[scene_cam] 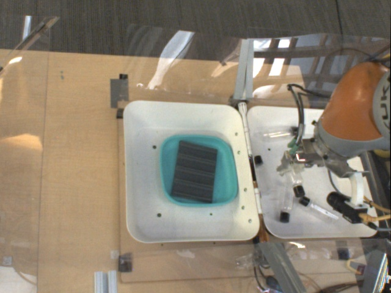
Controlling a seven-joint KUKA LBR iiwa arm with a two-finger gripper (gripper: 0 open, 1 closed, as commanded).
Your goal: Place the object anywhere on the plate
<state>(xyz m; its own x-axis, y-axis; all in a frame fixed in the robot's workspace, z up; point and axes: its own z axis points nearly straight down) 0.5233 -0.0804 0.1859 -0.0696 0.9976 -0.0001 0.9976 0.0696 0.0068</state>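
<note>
Saw two shallow white bins side by side on the pale wooden desk. Found a teal plate, squarish with rounded corners, lying in the middle of the left bin. Found the task's object, a dark grey ridged block, lying flat on that plate, well within its rim and turned slightly askew to the plate's edges. Noted shallow grooves running across the block's top face. Saw teal showing on all sides of the block.

Found the arm reaching in from the right, its orange band and grey wrist hanging over the right bin, with cables looping beside the wrist. Spotted the gripper below the wrist, over the right bin's floor and well apart from the plate and the block. Made out pale, translucent fingers with dark tips, standing apart with nothing between them. Saw a few small dark bits on the right bin's floor near the gripper, too small to name. Noted a black bracket on the desk just beside the left bin's far corner, and a metal strip running up from the gap between the two bins.
</note>
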